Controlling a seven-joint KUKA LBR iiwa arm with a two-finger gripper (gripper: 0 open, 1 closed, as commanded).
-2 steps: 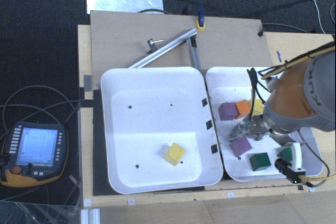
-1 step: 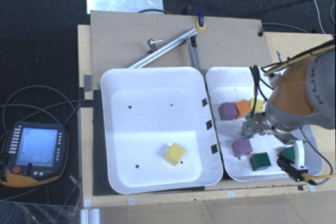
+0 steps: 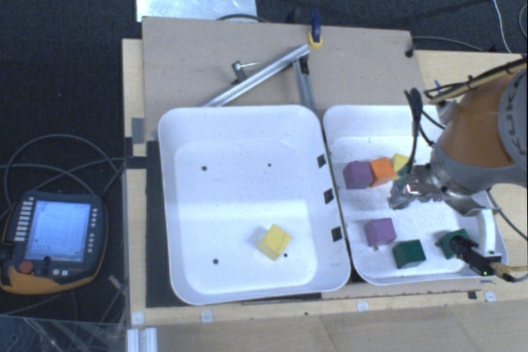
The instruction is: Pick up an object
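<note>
Right bin (image 3: 363, 121), near to far: 1 green block (image 3: 408, 253) at 6 o'clock, 2 purple blocks (image 3: 379, 232), 1 orange block (image 3: 382, 171). Left bin (image 3: 239, 121): 1 yellow block (image 3: 274, 241) at 5 o'clock. Gripper (image 3: 404, 195) above right bin centre; opening and hold unreadable.

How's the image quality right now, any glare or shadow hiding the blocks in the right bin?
Camera view: a bright patch washes the left bin floor, but the yellow block reads clearly; the right bin is evenly lit, with the purple blocks, orange block and green block distinct; the gripper looks soft and blurred.
</note>
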